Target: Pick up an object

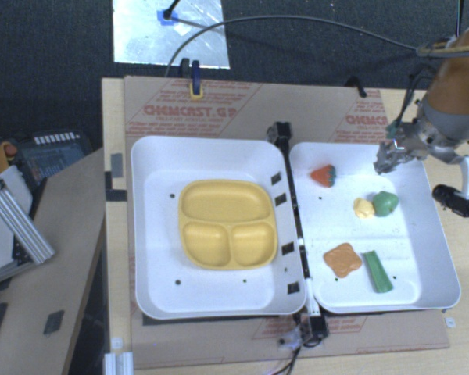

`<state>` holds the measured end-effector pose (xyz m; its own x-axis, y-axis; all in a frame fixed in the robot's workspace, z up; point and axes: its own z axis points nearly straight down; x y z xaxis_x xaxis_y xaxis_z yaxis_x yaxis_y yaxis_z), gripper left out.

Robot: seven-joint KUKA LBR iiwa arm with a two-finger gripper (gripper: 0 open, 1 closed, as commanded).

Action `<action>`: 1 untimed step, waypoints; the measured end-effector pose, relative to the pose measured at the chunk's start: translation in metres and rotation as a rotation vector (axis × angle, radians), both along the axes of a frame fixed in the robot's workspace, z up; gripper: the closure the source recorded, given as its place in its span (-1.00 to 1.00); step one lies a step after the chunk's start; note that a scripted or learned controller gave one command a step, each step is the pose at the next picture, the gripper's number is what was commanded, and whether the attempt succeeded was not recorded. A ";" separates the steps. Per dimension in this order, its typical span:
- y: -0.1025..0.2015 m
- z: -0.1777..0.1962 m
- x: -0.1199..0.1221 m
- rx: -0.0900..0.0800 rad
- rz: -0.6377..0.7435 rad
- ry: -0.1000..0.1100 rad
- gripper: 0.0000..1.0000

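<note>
On bench, two shallow white plastic bins side by side, smooth, glossy, round-cornered, over cardboard sheet with red print.

Left bin: held one yellow divided tray, moulded plastic, rounded rectangle, one long compartment at far side, two smaller ones at near side.

Right bin: held five small objects, all apart from gripper.
- Red-orange piece, wedge-like with green tip, near far left corner.
- Pale yellow lump, rounded, touching green lump.
- Green lump, rounded, smooth, just right of yellow one.
- Orange-brown flat piece, irregular edge, matte, towards near side.
- Green bar, long, narrow, straight-sided, just right of flat piece, lying at a slant.

Above far right corner of right bin: gripper, dark metal, on grey arm with orange band, hung over bare white floor beyond green lump. Nothing seen between fingers; spread of fingers too small and blurred to tell.

Beyond bench: crinkled silver foil sheet on dark carpet.
</note>
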<state>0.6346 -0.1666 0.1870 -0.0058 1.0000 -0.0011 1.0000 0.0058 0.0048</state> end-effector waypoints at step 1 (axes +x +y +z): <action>0.000 0.053 0.001 -0.001 0.000 -0.001 1.00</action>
